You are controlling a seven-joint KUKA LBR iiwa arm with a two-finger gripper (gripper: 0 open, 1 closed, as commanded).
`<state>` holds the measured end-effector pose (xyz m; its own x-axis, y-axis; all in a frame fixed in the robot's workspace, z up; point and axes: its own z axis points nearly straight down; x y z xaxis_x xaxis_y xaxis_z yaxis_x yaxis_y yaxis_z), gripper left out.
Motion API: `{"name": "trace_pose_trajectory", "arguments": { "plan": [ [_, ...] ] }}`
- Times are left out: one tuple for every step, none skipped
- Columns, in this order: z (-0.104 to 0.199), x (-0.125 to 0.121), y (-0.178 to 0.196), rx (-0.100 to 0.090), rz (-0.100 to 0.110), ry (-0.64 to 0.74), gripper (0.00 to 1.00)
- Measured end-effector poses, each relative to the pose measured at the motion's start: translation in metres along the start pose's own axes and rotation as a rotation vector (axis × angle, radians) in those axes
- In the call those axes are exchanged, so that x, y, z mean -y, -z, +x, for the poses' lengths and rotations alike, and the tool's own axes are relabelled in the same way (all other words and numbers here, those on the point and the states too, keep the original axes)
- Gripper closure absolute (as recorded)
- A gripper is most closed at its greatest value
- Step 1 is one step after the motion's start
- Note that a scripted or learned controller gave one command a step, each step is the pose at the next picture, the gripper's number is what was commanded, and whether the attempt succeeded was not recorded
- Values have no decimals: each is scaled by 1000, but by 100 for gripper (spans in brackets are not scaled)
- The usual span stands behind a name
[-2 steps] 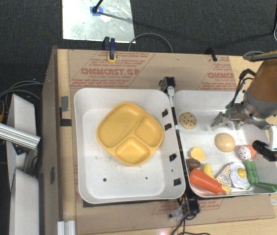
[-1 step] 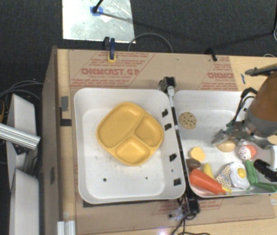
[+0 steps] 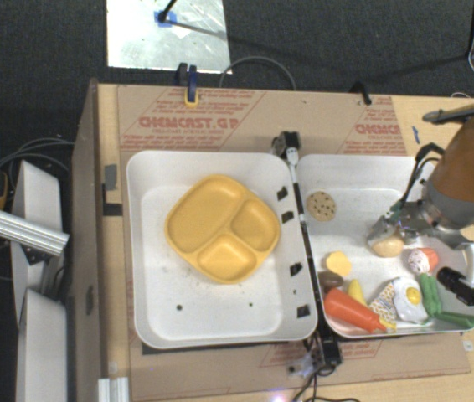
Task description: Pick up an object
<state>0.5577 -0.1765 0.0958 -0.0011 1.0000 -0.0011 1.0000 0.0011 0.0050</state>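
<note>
Potato (image 3: 387,245) lies mid-bin, bare floor on its left.

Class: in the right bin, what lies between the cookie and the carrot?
In the camera view, a small yellow round piece and a dark brown piece lie between the cookie and the carrot.

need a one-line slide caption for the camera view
Gripper hovers at a beige toy in the right bin; yellow divided plate sits in the left bin.
</note>
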Motion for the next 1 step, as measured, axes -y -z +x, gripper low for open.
{"name": "trace_pose_trajectory", "arguments": {
  "plan": [
    [58, -52, -11, -1, -1, 9, 100]
  ]
}}
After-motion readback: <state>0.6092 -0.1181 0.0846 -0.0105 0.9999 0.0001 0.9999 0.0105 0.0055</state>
